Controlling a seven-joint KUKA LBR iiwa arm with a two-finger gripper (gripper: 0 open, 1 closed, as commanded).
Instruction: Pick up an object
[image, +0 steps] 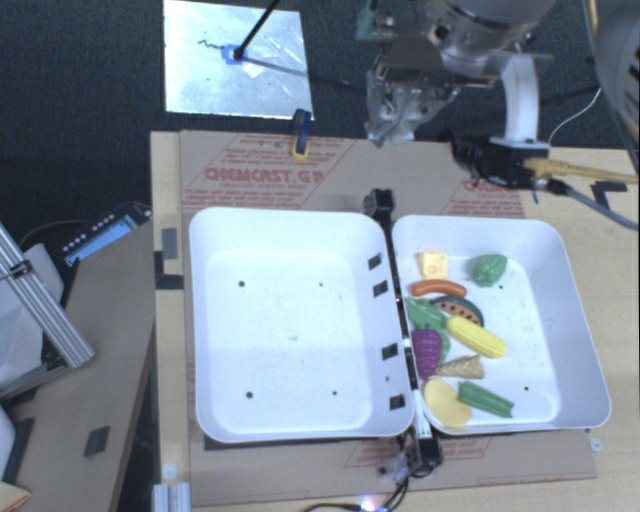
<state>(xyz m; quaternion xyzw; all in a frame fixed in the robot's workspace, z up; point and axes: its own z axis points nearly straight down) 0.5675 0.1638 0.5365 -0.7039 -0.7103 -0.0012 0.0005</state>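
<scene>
Even, fairly bright light is cast from above; soft shadows are seen inside the white bins (290, 225), and slight blur throughout.

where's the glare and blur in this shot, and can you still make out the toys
Camera view: glare washes out the silvery sheet at top left; the gripper at the top is soft and blurred; the left bin has a dimmer lower half; the toy corn and green leafy toy in the right bin stay legible.

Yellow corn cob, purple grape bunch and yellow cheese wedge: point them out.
Yellow corn cob (477, 337), camera view, mid-cob.
Purple grape bunch (428, 351), camera view, centre of cluster.
Yellow cheese wedge (433, 265), camera view, top face.
</scene>
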